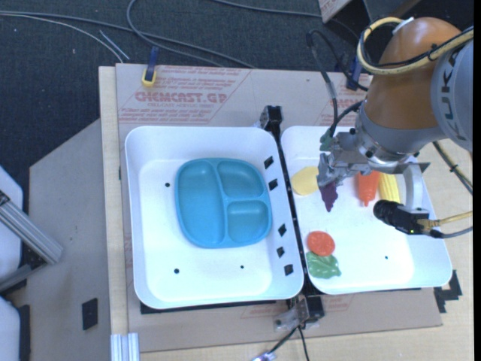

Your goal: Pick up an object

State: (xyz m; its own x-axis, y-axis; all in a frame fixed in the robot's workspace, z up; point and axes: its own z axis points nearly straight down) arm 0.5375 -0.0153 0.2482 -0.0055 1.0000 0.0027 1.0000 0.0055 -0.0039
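Blue tray (222, 201), white bins (150, 224), purple (329, 195), yellow (305, 180), orange (367, 187), red (321, 241), green (323, 265) toys.

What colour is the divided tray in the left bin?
Light blue tray, seen clearly in the camera view.

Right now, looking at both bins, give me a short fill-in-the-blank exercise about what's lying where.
1. The blue divided plate lies in the ____ bin.
2. The green toy lies right next to the ____ round toy.
3. The purple toy hangs at the ____.
4. The orange carrot toy lies beside the ____ corn toy.

Missing words: left; red; tool; yellow
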